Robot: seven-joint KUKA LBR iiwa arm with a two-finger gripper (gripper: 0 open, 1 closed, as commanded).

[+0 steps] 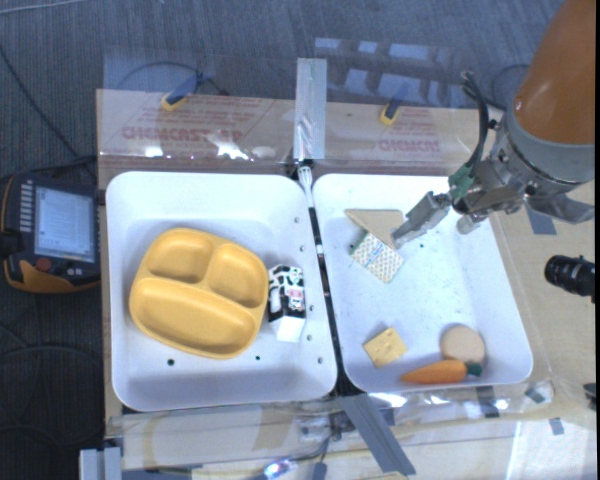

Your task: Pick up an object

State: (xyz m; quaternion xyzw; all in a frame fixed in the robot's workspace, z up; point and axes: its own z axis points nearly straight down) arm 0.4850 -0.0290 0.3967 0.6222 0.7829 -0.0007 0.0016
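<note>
Carrot (435, 372), cracker (384, 347) and round bun (463, 343) are seen at the right bin's (500, 268) six o'clock edge. At its eleven o'clock, a packet (378, 258) lies beneath the gripper (410, 230); its grip cannot be told. Yellow tray (198, 290) and cow-patterned carton (288, 296) occupy the left bin (140, 193).

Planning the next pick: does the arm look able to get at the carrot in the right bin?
Probably yes. The carrot lies uncovered near the front wall of the right bin, beside a round beige piece. The tool hangs over the same bin. The nearby wall might crowd a grasp.
</note>
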